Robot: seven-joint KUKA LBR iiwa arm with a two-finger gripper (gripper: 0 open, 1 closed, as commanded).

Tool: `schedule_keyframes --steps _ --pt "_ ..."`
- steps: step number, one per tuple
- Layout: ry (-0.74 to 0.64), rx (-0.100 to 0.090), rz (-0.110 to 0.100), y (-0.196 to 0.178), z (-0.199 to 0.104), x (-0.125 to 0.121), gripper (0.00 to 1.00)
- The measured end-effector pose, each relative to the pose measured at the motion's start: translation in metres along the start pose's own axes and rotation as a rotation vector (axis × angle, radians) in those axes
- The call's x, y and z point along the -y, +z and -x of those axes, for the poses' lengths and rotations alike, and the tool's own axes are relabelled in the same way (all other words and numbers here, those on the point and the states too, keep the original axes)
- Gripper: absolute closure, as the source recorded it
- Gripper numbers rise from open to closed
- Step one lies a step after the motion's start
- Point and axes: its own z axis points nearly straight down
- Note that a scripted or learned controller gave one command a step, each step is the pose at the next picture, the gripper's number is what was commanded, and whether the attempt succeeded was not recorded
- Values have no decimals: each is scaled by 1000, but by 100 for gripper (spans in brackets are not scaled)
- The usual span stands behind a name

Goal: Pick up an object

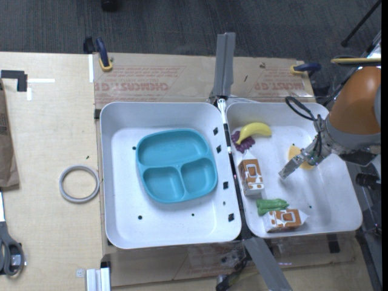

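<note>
One gripper [293, 165] low in the right bin [330, 214], beside a yellow object [298, 155].

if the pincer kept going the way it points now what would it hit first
Probably bare floor of the right white bin; the pincer points down-left, toward the small orange-and-white carton beyond, though depth is unclear.

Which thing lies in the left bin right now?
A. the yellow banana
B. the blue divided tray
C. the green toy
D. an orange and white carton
B: the blue divided tray lies alone in the left bin, while the banana, the green toy and both cartons lie in the right bin.
</note>
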Motion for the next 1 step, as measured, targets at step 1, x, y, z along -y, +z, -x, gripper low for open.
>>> schedule_keyframes --steps 1 --pt "-96 1 1 0 35 -85 0"
